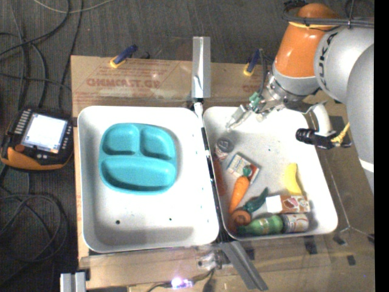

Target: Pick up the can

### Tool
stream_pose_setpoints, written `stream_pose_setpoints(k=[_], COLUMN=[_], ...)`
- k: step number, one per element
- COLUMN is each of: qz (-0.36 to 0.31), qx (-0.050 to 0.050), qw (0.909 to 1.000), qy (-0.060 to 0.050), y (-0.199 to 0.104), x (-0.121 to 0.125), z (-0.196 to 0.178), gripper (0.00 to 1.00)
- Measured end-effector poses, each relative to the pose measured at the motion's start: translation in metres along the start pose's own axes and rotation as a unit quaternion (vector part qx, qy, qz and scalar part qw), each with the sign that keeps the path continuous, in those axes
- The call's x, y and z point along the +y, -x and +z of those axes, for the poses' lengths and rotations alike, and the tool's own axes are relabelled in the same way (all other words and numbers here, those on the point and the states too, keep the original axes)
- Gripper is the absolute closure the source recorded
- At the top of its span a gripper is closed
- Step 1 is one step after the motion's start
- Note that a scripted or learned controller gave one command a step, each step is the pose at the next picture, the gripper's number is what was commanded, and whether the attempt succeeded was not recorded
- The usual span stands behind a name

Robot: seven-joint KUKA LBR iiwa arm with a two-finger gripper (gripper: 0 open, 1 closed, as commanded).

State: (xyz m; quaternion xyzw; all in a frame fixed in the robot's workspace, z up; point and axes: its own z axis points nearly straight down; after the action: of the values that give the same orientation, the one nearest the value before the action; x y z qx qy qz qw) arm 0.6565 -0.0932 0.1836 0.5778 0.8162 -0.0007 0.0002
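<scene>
A small grey can (224, 145) rests near the left wall of the right bin (273, 132), its round end facing up. My gripper (238, 118) hangs over that bin's back left part, a little behind and to the right of the can, and apart from it. Nothing shows in the gripper. A second can-like cylinder with a brown label (296, 222) lies on its side at the bin's front right, end to end with a green bottle (262, 225).
The right bin also holds a small carton (242, 165), a carrot (239, 191), a green pepper (259, 199), a banana (293, 178), a white block (273, 203) and a small box (296, 204). The left bin (91, 224) bears a teal divided plate (139, 157).
</scene>
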Motion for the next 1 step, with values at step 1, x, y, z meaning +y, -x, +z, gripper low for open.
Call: stream_pose_setpoints(k=[1], qz=[-0.014], qx=[0.0], qw=[0.9999], qy=[0.001], y=[0.0315], x=[0.0021], z=[-0.1196], gripper=[0.0])
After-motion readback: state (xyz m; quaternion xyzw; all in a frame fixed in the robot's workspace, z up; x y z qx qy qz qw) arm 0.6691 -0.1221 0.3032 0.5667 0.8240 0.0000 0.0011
